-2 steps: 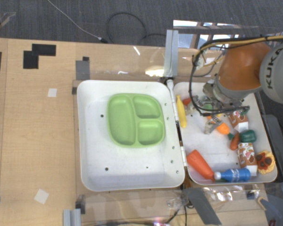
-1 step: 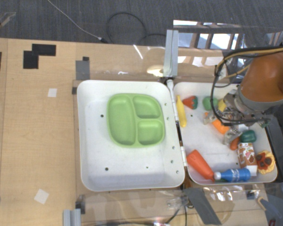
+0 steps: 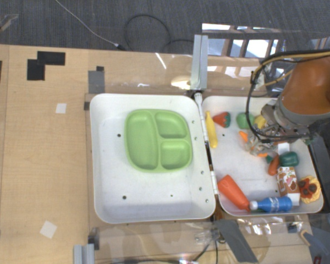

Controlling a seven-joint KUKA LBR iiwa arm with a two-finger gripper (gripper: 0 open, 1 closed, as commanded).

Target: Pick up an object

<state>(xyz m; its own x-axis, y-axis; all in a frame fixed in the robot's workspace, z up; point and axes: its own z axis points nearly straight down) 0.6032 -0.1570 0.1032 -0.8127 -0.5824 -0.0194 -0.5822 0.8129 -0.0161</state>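
Note:
My gripper [image 3: 262, 142] hangs low over the upper middle of the right bin [image 3: 231, 161], below the arm's orange band [image 3: 311, 87]. Directly around it lie a small orange piece [image 3: 244, 137], a green toy [image 3: 243, 120] and an orange-red toy [image 3: 273, 165] next to a dark green one [image 3: 289, 159]. Further off in the same bin are a yellow banana-like toy [image 3: 211, 130], a red toy [image 3: 223, 119], a large orange carrot [image 3: 234, 192], a blue bottle [image 3: 273, 204], a brown carton [image 3: 286, 181] and a brown round toy [image 3: 309, 188]. The gripper's body hides what is under it.
The left bin [image 3: 107, 169] holds a green divided plate [image 3: 158, 140]. A raised rim [image 3: 204, 147] separates the two bins. Black cables [image 3: 264, 70] loop beside the wrist. A metal post [image 3: 198, 62] stands behind the bins.

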